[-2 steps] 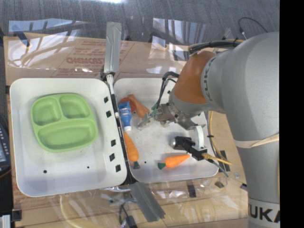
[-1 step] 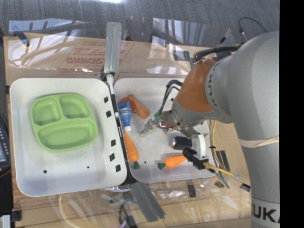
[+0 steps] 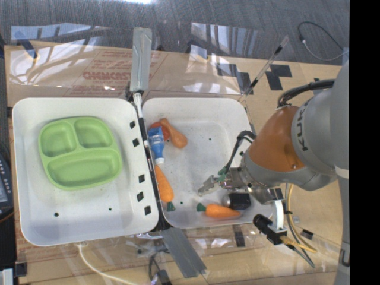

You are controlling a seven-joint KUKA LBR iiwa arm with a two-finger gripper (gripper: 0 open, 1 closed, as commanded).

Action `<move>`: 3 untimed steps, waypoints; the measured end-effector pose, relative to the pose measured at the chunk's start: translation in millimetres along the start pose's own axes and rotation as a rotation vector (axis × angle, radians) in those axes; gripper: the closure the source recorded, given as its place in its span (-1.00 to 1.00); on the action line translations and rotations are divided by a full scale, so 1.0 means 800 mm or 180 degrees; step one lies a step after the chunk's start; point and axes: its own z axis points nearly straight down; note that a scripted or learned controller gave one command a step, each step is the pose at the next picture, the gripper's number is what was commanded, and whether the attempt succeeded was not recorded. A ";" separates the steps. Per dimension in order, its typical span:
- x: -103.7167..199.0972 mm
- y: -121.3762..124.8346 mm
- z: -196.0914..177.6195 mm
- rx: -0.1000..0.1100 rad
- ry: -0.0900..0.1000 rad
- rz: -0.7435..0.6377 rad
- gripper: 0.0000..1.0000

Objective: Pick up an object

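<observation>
The right bin [image 3: 202, 108] holds several small items. An orange carrot [image 3: 222, 212] lies near its front wall. A second carrot [image 3: 164, 187] lies along its left wall. A blue and white tube [image 3: 156, 145] sits further back by that wall, next to an orange sausage-shaped piece [image 3: 174, 134]. My gripper [image 3: 215, 184] is low inside the right bin, just above and behind the front carrot and to the right of the second carrot. I see nothing held in it.
The left bin [image 3: 24, 218] bears a green divided plate [image 3: 79, 152]. A ridge with black clips [image 3: 142, 159] separates the two bins. The arm's orange band [image 3: 274, 147] hangs over the right bin's right wall. Cables [image 3: 291, 233] lie at the front right.
</observation>
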 end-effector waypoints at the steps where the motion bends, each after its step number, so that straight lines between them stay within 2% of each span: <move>1: 0.106 0.081 0.002 0.0012 0.0004 -0.0137 -1.00; 2: 0.102 0.169 -0.010 0.0007 0.0001 -0.0020 -1.00; 3: 0.107 0.224 -0.001 -0.0008 -0.0031 -0.0328 -1.00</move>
